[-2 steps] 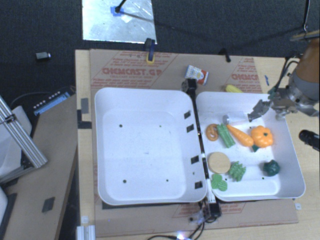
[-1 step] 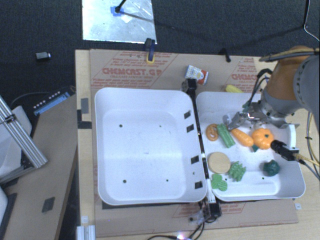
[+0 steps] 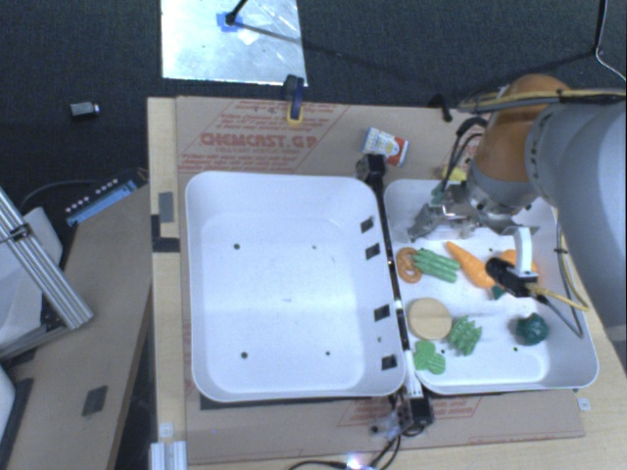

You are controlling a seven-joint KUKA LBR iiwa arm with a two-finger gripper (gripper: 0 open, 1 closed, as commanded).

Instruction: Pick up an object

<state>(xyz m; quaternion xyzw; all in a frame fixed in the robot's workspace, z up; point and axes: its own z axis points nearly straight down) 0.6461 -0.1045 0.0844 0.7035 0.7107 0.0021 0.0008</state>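
Clutter sits all in the right bin (image 3: 563, 365): an orange carrot (image 3: 471, 263), a green ridged piece (image 3: 435, 263), a tan disc (image 3: 428, 317), a dark green ball (image 3: 531, 329) and small green bits, any of which could be the pick. The left bin (image 3: 225, 360) lies beside it. The gripper (image 3: 453, 211) hangs low at the right bin's far edge (just beyond the carrot), probably lining up a descent; nothing shows between its tips, and their spread I cannot tell.

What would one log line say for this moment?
arm: over right bin | gripper: above toys, nothing seen held | carrot: lying in bin
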